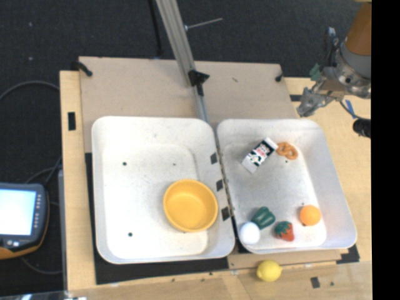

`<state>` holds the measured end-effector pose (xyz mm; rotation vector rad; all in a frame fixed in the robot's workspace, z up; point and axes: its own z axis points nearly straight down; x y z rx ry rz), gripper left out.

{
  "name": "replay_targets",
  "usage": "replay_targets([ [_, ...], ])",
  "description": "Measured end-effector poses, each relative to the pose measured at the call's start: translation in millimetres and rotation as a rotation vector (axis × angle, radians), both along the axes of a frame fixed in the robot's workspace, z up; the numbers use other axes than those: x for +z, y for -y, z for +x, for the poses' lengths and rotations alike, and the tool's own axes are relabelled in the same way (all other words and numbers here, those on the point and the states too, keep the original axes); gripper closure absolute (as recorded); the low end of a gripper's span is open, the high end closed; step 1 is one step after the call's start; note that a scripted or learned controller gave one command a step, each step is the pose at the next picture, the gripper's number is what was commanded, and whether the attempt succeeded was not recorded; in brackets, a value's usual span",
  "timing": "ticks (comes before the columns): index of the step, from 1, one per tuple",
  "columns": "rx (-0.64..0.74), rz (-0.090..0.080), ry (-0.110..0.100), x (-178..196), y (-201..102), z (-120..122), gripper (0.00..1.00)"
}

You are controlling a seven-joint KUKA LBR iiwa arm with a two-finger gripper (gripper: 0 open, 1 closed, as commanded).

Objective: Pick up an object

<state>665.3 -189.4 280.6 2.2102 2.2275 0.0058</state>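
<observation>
A handheld screen lies left of the bench; cables trail nearby.

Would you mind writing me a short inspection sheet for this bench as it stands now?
Surface: wooden bench bearing left bin and right bin side by side.
Job's things: yellow bowl in left bin; milk carton, pretzel, orange, strawberry, green pepper, white ball in right bin.
Clutter: lemon on bench, outside the bins.
Grippers: gripper above right bin's far corner.
Cables: black cable on floor, left.
Surroundings: handheld screen at left; metal rail.
</observation>
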Motion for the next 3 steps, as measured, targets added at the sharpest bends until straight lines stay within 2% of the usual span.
replay_targets([
  [1, -0.002, 0.001, -0.004, 4, -48, -29, 1.0],
  [3, -0.004, 0.0, -0.006, -26, -144, -87, 1.0],
])
